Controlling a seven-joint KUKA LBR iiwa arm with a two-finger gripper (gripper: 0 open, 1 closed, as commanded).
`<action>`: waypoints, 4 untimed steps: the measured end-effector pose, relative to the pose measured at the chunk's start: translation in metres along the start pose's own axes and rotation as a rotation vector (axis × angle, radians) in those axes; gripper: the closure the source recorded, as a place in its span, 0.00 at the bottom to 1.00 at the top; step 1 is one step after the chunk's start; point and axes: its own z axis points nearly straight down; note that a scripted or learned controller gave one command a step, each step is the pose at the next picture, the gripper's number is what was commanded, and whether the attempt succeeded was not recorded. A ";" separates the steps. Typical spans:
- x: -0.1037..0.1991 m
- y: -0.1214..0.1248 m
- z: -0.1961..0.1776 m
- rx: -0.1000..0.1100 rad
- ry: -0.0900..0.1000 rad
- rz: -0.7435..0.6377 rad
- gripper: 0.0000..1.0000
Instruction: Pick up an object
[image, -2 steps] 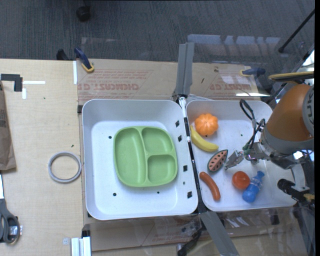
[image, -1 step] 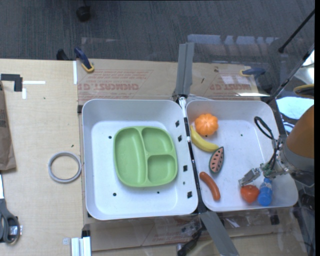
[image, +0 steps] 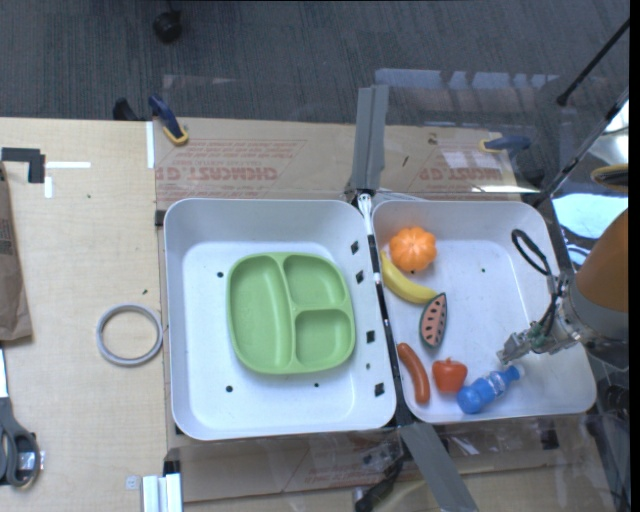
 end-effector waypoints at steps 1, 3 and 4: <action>0.029 0.070 -0.067 0.002 -0.001 0.216 1.00; 0.044 0.159 0.009 0.003 -0.003 0.791 1.00; 0.038 0.182 0.009 0.003 -0.003 1.095 1.00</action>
